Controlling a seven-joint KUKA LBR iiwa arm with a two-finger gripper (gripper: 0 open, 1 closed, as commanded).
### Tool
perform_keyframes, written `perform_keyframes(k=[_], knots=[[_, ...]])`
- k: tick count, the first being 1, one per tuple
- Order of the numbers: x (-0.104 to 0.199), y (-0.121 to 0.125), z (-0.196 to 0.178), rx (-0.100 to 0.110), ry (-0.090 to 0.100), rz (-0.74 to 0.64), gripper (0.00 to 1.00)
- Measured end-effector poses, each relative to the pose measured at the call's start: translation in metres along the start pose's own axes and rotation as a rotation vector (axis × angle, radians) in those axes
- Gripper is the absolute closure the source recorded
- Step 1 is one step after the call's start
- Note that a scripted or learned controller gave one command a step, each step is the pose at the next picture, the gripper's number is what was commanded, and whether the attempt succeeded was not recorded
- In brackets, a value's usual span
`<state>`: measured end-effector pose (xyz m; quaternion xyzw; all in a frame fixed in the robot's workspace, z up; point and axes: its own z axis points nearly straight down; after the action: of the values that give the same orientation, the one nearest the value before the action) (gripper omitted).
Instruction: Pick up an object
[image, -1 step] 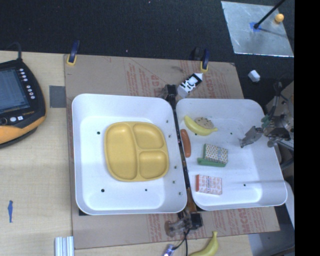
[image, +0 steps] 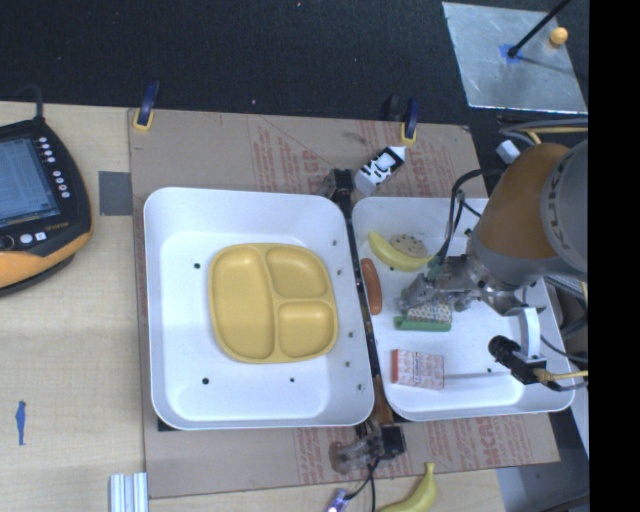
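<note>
Pick isn't done yet imo: the gripper (image: 420, 293) sits low in the right bin (image: 480, 400), right over the green block (image: 424, 320) near the bin's middle; can't tell its state.

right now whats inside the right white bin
The right white bin holds a yellow banana, a round speckled cookie, a reddish-brown sausage, a green-edged block and a red-and-white packet. The grey gripper covers part of the floor.
</note>
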<state>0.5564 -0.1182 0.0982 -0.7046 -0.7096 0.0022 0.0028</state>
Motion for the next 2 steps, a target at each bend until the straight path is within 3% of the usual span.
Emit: perform_keyframes(k=[1,2], knots=[[0.02,-0.01,0.007,0.0,-0.001,0.0,0.0],[0.019,-0.009,-0.003,0.002,-0.002,-0.003,1.0]])
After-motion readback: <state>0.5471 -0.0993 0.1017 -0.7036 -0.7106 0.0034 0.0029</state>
